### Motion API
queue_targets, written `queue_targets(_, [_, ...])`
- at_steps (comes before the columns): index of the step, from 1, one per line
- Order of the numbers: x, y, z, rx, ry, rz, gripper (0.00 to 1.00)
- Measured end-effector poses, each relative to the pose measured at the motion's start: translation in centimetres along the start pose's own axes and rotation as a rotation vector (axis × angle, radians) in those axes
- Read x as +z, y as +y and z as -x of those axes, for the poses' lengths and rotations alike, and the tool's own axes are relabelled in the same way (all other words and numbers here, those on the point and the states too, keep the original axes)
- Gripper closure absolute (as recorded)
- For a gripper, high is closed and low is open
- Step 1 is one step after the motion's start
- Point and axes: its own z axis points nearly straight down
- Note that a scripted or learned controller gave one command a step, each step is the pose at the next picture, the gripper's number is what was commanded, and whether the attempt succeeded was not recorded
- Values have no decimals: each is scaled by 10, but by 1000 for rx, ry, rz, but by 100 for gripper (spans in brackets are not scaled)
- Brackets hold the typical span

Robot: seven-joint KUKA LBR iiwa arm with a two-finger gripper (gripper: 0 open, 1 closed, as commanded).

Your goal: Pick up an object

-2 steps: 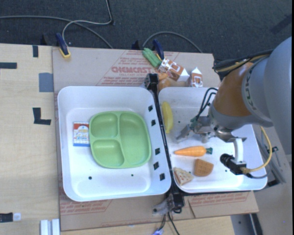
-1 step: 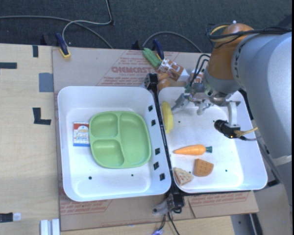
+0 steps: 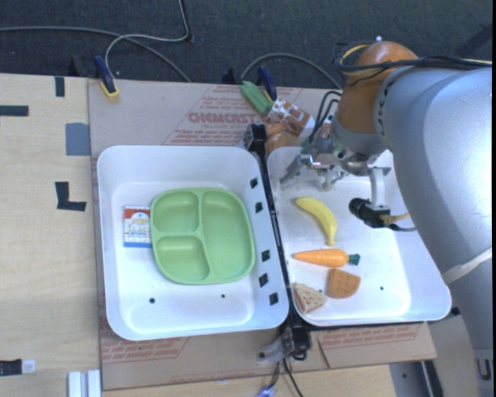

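Gripper (image 3: pixel 314 174) sat at upper part of the right bin (image 3: pixel 393 259), centre-right of frame, close to the divider btwn the 2 bins. Jaws were spread apart w/ nothing btwn them, tips low near the bin floor. Grey arm (image 3: pixel 442 147) came in from the right edge, orange band (image 3: pixel 382 58) at top right.

Objs in right bin, none grasped:
- banana (image 3: pixel 318 216) just below the gripper, apart from it, lying diagonally
- carrot (image 3: pixel 321 258) below the banana, lying across, green end pointing right
- orange-brown cracker (image 3: pixel 343 283) just under the carrot's right end
- bread wedge (image 3: pixel 307 298) at the bin's lower left corner, beside the cracker

Left bin (image 3: pixel 190 314), centre of frame, held a green divided plate (image 3: pixel 203 234) w/ 3 compartments, lying flat. A small box (image 3: pixel 136 226) w/ red, white and blue print lay just left of the plate, touching or nearly touching its edge.

Both bins stood on a cardboard sheet (image 3: pixel 174 114) w/ red lettering. Above the bins, top centre, a green obj (image 3: pixel 256 98) and a brown-and-white pack (image 3: pixel 286 119) lay on the cardboard, outside either bin. A yellow-and-blue clamp (image 3: pixel 107 79) gripped the sheet's upper left corner. Wooden bench (image 3: pixel 33 263) filled the left of frame.
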Motion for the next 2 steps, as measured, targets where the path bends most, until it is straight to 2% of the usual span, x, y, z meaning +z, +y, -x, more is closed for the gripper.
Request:
queue_targets(1, [9,-43,4,0,0,3,0])
queue_targets(2, [0,-43,4,-1,-1,3,100])
